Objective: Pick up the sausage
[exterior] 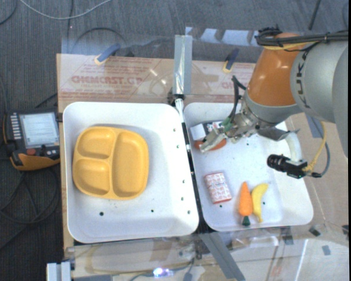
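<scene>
Leftward, yellow tray [111, 161], rightward carrot [244, 199], banana [259, 200]

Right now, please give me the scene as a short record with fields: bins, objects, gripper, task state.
left bin: holds a yellow divided plate
right bin: holds a carrot, a banana, a small pink packet and a reddish item near the gripper
gripper: low over the right bin's far left corner, beside the reddish item
arm: reaches in from the right
task state: whether the sausage is gripped cannot be told
</scene>
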You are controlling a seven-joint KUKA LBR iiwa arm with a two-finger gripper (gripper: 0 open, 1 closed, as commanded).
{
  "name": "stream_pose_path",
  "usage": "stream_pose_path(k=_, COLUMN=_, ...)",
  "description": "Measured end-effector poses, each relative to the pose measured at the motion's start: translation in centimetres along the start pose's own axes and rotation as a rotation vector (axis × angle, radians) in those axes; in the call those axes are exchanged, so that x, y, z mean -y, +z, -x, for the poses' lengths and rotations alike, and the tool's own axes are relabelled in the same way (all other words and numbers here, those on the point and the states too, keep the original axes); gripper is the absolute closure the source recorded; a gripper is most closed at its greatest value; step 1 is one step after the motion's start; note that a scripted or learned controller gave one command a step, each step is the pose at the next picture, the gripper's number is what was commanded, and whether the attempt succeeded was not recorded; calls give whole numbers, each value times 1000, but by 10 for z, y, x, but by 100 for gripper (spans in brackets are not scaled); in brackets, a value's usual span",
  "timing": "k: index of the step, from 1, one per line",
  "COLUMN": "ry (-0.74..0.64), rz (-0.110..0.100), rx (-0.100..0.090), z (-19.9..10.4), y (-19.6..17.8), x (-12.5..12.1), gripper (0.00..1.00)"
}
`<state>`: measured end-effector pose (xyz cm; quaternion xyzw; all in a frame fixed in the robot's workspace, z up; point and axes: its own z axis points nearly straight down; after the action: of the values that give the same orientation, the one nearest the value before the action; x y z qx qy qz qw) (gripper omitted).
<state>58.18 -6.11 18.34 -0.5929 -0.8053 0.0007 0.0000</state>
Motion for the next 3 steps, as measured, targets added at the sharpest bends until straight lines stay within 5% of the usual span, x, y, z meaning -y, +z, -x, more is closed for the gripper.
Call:
stream_pose_path(k=1, ry=-3, rz=-1, rx=0, z=-3, y=0, x=22, gripper=0)
stream_pose_path(k=2, ry=73, rz=-1, rx=-2, z=40, y=47, x=1, gripper=0)
stream_pose_path(k=3, ry=1, rz=4, rx=4, z=67, y=93, x=-35, gripper=0)
